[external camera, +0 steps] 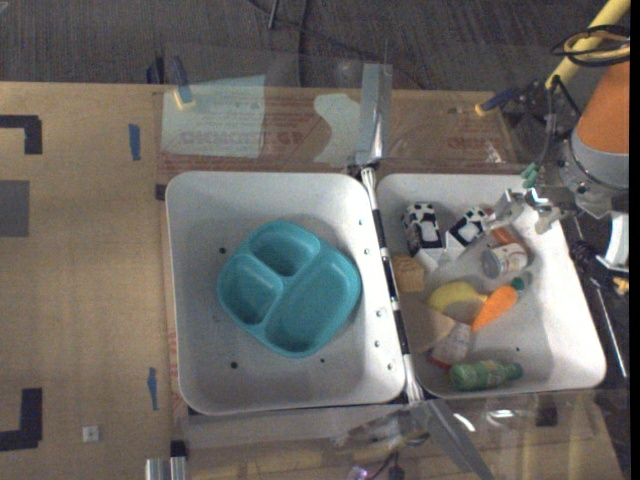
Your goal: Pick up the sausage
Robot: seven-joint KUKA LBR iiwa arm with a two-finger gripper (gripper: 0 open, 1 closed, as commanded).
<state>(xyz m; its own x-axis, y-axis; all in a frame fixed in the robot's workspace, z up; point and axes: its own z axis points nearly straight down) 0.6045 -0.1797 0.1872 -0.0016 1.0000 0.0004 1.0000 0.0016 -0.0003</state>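
Note:
A small reddish-brown piece that may be the sausage (506, 238) lies in the right bin (560, 318) near its far right corner, beside a pale round can (503, 260). My gripper (527, 210) hangs over that corner, just up and right of the piece, on the grey arm with the orange band (607, 118). Its fingers look spread, with nothing visible between them. Part of the reddish piece is hidden under the gripper.
The right bin also holds two black-and-white cow-patterned items (425, 226) (466, 230), a tan square (407, 271), a yellow fruit (455, 296), an orange carrot (497, 306), a small bottle (452, 346) and a green pickle-like thing (485, 373). A teal divided plate (290, 288) lies in the left bin (200, 268).

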